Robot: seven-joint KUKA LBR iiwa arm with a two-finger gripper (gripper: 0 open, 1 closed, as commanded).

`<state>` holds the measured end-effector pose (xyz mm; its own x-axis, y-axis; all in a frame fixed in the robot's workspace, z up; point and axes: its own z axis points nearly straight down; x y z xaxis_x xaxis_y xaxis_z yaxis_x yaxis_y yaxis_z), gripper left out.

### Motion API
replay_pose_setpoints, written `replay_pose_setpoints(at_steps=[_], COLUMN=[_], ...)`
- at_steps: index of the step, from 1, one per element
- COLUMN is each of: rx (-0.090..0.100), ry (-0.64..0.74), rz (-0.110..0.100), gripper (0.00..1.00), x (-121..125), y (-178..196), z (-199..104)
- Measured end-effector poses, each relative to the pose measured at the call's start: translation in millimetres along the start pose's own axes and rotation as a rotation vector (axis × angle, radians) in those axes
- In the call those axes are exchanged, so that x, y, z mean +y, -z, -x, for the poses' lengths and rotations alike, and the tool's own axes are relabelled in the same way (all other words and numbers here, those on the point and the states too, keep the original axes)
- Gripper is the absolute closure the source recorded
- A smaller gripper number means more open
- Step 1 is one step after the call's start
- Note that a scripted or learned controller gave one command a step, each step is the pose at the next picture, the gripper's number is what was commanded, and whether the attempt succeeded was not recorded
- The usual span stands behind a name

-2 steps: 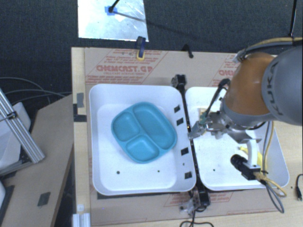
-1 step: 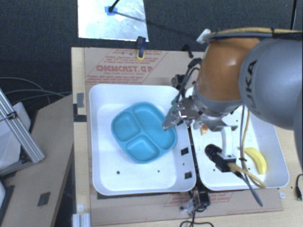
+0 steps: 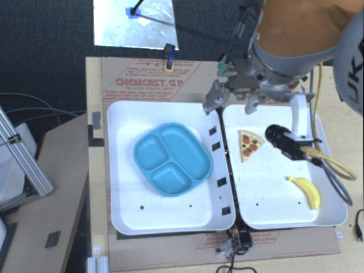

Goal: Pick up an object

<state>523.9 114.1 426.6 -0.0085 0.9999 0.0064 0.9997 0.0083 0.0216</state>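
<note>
Two shallow white bins of smooth plastic are seen side by side. In the left bin (image 3: 122,209) a blue divided plate (image 3: 172,158) with three rounded compartments is lying. In the right bin (image 3: 273,212) a triangular pizza slice (image 3: 249,144) is placed in the upper part, and a curved yellow banana (image 3: 306,191) lower right. The metallic gripper (image 3: 233,103) is located above the far rims of the bins, its fingers parted, nothing grasped between them.

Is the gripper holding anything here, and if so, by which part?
Nothing is held. The gripper is above the bins' far edge, nothing between its jaws; the pizza slice and banana lie in the right bin.
</note>
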Motion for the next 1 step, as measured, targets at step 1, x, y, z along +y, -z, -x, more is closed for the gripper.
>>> replay_pose_setpoints(at_steps=[1], rx=[-0.003], ry=[-0.001], rz=[-0.016], gripper=[0.0], x=[-37.4], y=[31.8], z=[-21.7])
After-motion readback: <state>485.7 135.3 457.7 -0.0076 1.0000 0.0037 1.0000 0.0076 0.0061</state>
